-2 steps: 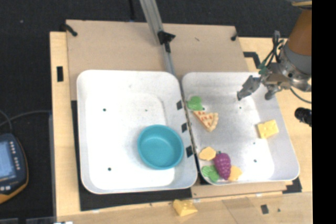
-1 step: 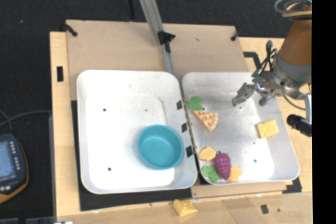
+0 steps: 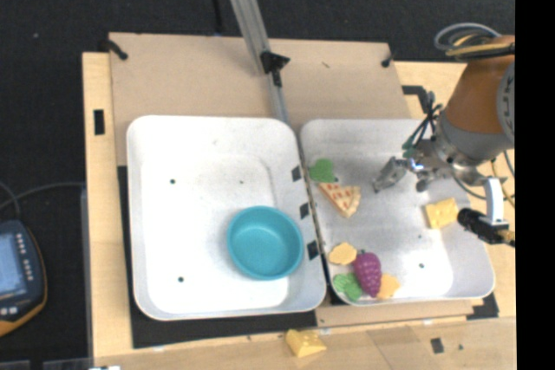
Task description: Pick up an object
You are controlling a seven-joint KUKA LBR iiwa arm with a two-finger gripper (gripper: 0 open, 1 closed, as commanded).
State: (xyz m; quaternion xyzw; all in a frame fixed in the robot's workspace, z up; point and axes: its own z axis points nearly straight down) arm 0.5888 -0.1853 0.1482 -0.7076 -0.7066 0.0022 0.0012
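My gripper [image 3: 405,178] hangs over the upper middle of the right bin [image 3: 460,286]. It is open, and only white bin floor shows between its fingers. A yellow cheese block [image 3: 440,213] lies just below and right of it. A pizza slice [image 3: 340,197] and a small green piece [image 3: 322,170] lie to its left, near the bin's left wall. Purple grapes [image 3: 368,270], a yellow piece [image 3: 342,254], a green piece [image 3: 347,284] and an orange piece [image 3: 388,285] crowd the bin's lower left corner.
A blue bowl [image 3: 264,242] sits in the left bin [image 3: 165,143] near its lower right. A yellow wedge [image 3: 305,343] lies on the bench in front of the bins. A metal rail [image 3: 245,4] slants down to the bins' shared back edge.
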